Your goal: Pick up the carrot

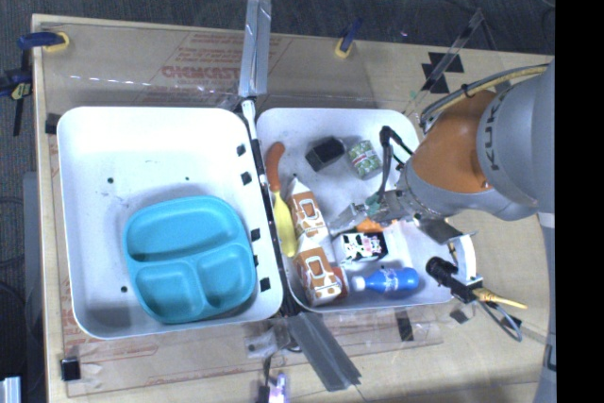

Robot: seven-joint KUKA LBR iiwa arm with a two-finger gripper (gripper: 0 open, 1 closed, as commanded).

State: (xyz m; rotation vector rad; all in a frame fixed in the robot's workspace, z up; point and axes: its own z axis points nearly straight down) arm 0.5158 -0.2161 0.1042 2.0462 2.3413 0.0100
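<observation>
Bench scene from overhead: 2 shallow white plastic bins sit side by side, and the right bin [316, 123] serves as the reference for everything else. Inside it, the grey KUKA arm with its orange wrist band [453, 156] reaches over from the bin's right wall, its two-finger gripper [370, 210] low near the bin's centre. A small orange piece, apparently the carrot [371, 226], lies just below the gripper tips, partly hidden, so whether the fingers are closed on it cannot be told. Just below that sits a black-and-white patterned carton [363, 246], and below that again a blue plastic bottle with a white cap [385, 280] lies along the bin's near wall. Along the bin's left wall lie a long reddish-brown sausage-shaped toy [274, 161] and a yellow banana [283, 220], with 2 orange-and-white cartons [307, 212] [321, 277] just beside them. A small black box [326, 152] and a green-labelled can [363, 158] rest toward the bin's far wall. Left of this bin, the left bin [142, 132] holds a light-blue 3-compartment plastic tray [189, 255].
</observation>
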